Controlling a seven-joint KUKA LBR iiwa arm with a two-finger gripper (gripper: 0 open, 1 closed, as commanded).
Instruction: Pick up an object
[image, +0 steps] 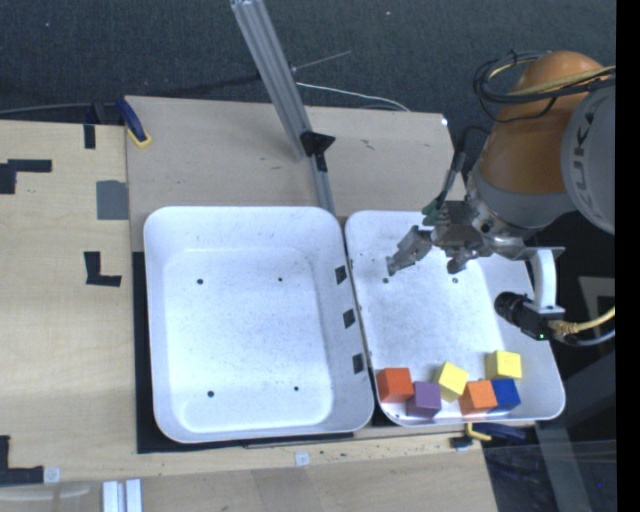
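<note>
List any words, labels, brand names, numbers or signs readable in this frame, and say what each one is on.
None can be read.
Arm: pale marks on the grey housing at the right edge, cut off and too blurred to read.
Blocks: plain coloured faces, no print.
Bins: white with dark specks, no lettering.
Bench: black tape pieces, no lettering on them.

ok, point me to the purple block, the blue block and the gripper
purple block (427, 398): camera view, on its top face.
blue block (507, 394): camera view, on its visible top.
gripper (430, 256): camera view, midway between its fingertips.
</note>
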